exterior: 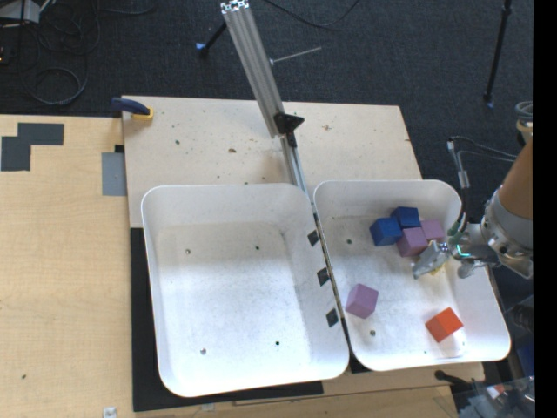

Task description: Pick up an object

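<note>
Two shallow white bins with rounded corners sit side by side on the pale wooden surface (218,138). The left bin (174,225) is smooth plastic with a few dark specks on its floor. The right bin (383,190) holds five matte cubes. Two blue cubes (393,225) and two purple cubes (419,237) cluster in its upper middle, touching. A lone purple cube (361,300) lies at the lower left, near the divider. An orange-red cube (445,324) lies at the lower right. The metallic pincer (435,258) sits at the right of the frame, just beside the purple pair; its opening cannot be determined, and no cube is visible in its grasp.
</note>
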`<state>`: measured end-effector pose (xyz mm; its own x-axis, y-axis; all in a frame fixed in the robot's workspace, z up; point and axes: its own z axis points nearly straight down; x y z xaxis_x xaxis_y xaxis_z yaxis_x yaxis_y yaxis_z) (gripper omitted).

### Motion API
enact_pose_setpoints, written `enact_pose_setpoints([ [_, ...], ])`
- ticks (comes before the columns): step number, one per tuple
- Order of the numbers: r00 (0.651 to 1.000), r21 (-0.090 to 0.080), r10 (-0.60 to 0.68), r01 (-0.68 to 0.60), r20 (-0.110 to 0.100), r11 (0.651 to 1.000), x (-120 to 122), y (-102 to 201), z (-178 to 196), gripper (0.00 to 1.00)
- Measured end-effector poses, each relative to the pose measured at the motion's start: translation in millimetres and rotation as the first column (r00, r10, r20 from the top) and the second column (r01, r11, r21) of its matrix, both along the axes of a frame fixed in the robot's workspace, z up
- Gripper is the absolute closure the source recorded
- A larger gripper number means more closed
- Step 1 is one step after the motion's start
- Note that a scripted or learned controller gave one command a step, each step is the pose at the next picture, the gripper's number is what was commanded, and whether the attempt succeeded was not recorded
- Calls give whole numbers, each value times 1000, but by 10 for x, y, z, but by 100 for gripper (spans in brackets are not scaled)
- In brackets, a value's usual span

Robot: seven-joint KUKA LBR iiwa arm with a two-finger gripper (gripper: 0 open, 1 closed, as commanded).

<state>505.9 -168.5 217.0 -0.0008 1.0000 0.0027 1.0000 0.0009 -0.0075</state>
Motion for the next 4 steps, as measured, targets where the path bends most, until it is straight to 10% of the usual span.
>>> enact_pose_setpoints([
  [4, 1000, -1, -5, 5, 5, 1000, -77, -41, -1247, 0],
])
